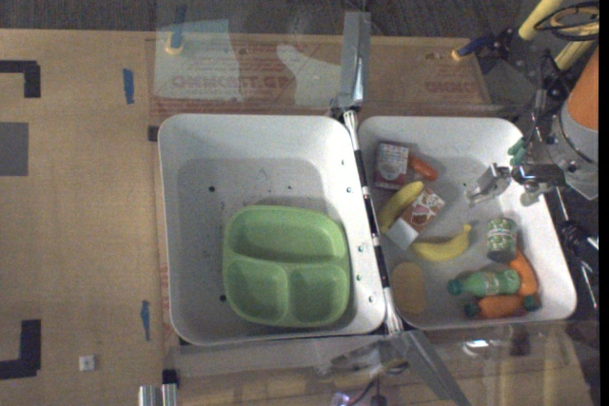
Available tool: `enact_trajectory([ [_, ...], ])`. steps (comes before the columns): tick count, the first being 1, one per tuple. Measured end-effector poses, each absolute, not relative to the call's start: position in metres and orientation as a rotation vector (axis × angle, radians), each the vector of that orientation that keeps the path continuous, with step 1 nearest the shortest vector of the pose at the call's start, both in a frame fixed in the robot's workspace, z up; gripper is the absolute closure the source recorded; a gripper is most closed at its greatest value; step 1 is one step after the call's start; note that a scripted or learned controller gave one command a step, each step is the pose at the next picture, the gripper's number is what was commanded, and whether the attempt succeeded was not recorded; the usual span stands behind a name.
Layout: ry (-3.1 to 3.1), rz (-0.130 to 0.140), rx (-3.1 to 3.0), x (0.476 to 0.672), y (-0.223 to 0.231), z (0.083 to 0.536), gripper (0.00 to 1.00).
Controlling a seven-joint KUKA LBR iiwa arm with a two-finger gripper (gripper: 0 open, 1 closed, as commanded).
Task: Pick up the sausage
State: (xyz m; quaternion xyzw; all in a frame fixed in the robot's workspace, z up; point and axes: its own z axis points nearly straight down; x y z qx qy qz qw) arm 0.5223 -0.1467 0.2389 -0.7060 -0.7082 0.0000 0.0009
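Sausage (423,169): small, reddish-orange, upper left part of the right bin (561,247), just beside a red-and-white packet (391,164); lying free, nothing gripping it. Gripper (487,185): upper right part of the same bin, well apart from the sausage; how far the claw is spread cannot be told, and nothing is seen pinched in it. Same bin, lower down: two bananas (401,203), small carton (420,211), can (500,238), green bottle (487,283), carrots (501,304), tan flat piece (410,287). Left bin (190,166): green divided plate (285,263).
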Motion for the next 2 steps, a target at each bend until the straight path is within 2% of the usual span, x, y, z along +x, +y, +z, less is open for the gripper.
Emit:
enact_trajectory([
  [1,-2.113,-0.001,-2.325,0.584,-0.055,0.184,0.0],
  [2,-2.092,0.0,-2.347,0.611,-0.104,0.144,0.0],
])
